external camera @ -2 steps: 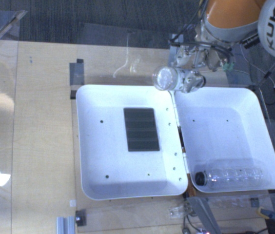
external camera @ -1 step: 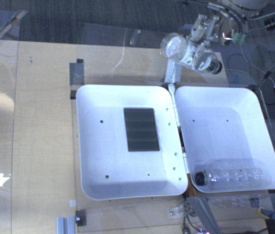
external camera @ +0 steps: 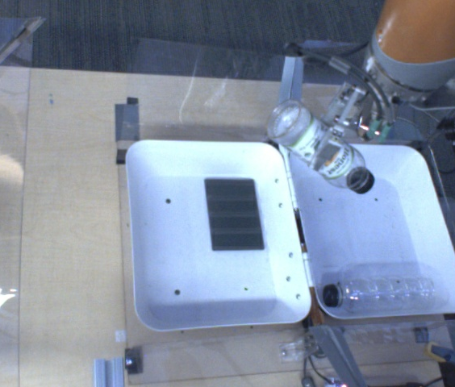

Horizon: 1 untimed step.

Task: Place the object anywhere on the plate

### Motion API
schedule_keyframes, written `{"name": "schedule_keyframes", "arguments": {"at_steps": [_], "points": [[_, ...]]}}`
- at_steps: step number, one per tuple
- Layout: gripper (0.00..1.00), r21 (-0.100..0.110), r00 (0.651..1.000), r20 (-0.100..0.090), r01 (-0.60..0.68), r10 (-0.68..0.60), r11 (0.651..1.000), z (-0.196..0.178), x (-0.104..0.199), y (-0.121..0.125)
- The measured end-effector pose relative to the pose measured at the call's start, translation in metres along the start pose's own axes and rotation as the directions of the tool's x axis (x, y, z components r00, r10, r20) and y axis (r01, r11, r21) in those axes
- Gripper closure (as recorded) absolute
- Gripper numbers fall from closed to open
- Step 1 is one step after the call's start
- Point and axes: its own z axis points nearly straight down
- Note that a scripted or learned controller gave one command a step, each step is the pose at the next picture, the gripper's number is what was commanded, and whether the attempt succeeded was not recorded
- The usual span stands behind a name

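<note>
Even, soft overhead light brightens both white bins (external camera: 155, 297); glare streaks a clear panel (external camera: 2, 240) at the bench's left edge; detail is slightly soft.

A wooden tabletop (external camera: 66, 216) carries two shallow white bins side by side. The left bin (external camera: 155, 289) holds a dark rectangular plate (external camera: 234, 214) lying flat near its middle. The grey arm with its orange band (external camera: 425, 14) reaches in over the far right corner of the tabletop. Its pincer (external camera: 348, 123) sits at a clear bottle (external camera: 318, 147) with a dark cap, which is tilted above the far left corner of the right bin (external camera: 421, 224). A second clear bottle (external camera: 381, 290) lies on its side along that bin's near edge, its dark cap pointing left.
</note>
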Motion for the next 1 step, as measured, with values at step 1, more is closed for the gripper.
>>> {"name": "schedule_keyframes", "arguments": {"at_steps": [1], "points": [[1.0,-0.001,0.984,0.004,0.177,-0.177,0.984,-0.0409,-0.0516,0.0184]]}}
